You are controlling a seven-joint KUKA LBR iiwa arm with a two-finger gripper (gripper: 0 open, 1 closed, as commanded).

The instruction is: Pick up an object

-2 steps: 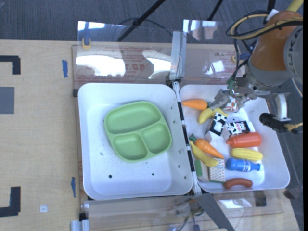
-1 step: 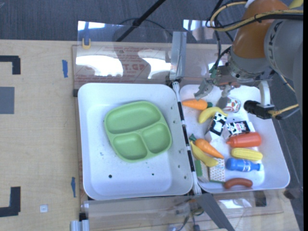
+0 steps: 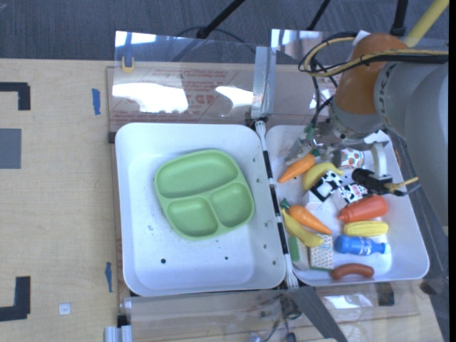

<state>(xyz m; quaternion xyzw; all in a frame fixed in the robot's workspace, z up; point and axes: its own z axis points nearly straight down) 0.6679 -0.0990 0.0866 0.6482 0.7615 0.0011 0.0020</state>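
The right bin (image 3: 413, 258) holds a heap of toy food: an orange carrot (image 3: 297, 168) at the upper left, a yellow banana (image 3: 318, 174), a black-and-white patterned piece (image 3: 335, 186), a second carrot (image 3: 311, 219), a red-orange pepper (image 3: 365, 208), a yellow corn cob (image 3: 366, 228), a blue bottle (image 3: 360, 246) and a red sausage (image 3: 352, 270). My gripper (image 3: 317, 138) hangs over the bin's upper part, just above the carrot and banana. The wrist and cables hide how its tips stand.
The left bin (image 3: 142, 262) bears a green divided plate (image 3: 204, 193). Clear plastic walls (image 3: 185, 84) rise behind both bins. The arm's grey body with its orange band (image 3: 367, 73) covers the right bin's upper right corner. Wooden bench (image 3: 50, 191) lies to the left.
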